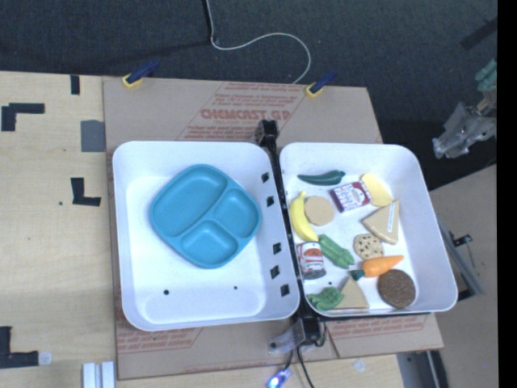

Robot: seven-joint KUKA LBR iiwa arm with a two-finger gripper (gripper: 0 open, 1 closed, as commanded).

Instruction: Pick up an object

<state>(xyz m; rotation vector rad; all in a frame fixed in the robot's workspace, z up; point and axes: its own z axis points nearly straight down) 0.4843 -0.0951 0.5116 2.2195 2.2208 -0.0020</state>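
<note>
Two bins (129, 217), one blue plate (205, 215)

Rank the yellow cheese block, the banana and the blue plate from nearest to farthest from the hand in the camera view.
The hand sits off the right bin's upper right corner.
1. Yellow cheese block, upper right of the right bin.
2. Banana, left edge of the right bin.
3. Blue plate, in the left bin.
</note>
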